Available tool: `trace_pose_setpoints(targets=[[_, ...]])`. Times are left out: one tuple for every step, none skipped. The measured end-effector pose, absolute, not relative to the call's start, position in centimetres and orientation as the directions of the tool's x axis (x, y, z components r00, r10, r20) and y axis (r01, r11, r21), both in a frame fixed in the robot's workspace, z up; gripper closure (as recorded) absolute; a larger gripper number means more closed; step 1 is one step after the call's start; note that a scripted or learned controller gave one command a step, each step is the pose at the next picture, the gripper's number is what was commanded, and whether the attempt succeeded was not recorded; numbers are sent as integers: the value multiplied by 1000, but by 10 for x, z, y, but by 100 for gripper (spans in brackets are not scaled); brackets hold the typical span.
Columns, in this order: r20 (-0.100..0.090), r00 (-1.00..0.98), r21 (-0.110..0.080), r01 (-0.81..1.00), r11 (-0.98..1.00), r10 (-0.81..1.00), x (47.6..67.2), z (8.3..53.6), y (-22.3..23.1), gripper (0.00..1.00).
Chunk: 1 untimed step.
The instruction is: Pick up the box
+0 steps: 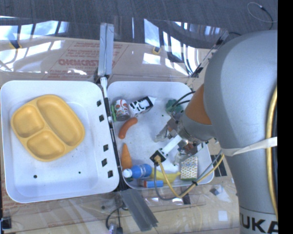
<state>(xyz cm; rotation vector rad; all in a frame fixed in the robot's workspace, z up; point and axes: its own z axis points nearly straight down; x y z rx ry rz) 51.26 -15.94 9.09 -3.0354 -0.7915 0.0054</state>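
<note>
Grey arm (244, 91), w/ its orange band (198, 108), is looming closest to the lens. It's covering the view's right side and reaching over the right-hand bin (136, 87). The gripper (167, 132) is hanging low over that bin's mid-right floor. Whether it's spread or pressed together, can't tell from this angle.

The box (189, 167), pale w/ a speckled face, is lying just on the near side of the gripper, in the bin's near right corner, partly tucked under the wrist hardware.

Along the near wall, a blue bottle (139, 171) w/ a white cap is lying beside a red-and-blue marker (151, 183). An orange carrot (126, 156) is lying by the bin's view-left wall, and a red-orange sausage (128, 127) is lying farther back.

At the far end, a green-and-red can (120, 109) is sitting next to a black-and-white patterned item (141, 105). A small green thing (172, 105) is peeking out beside the arm.

The left-hand bin (19, 184) is holding a yellow three-compartment plate (47, 126), well apart from the gripper.
</note>
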Motion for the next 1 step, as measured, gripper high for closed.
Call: trace_pose_setpoints(targets=[[-4, 890, -8, 456, -890, 456, 499, 90, -99, 0]])
